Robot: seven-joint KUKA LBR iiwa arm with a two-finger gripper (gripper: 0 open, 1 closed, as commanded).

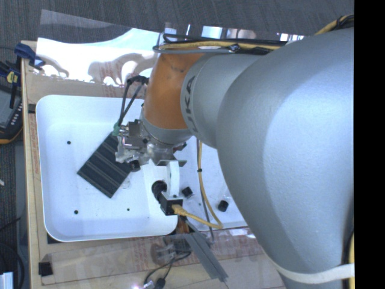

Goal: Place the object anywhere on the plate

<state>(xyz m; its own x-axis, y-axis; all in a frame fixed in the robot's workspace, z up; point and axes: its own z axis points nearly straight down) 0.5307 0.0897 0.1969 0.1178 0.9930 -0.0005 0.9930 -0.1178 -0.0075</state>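
Dark carpet lay beyond the desk (90,261). Camera view: arm over left bin (54,161); gripper (133,151) sat at the edge of a dark ribbed plate (105,164); finger state can't tell. Object not identifiable; placement judged unconfirmed, prob. still pending.

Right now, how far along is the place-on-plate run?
Done: the arm has reached into the left bin, its gripper sitting at the upper end of a dark ribbed plate lying flat on the bin floor. In hand: I can't make out any object at the gripper. Left: can't confirm a placement; nothing visible lies on the plate's exposed part.
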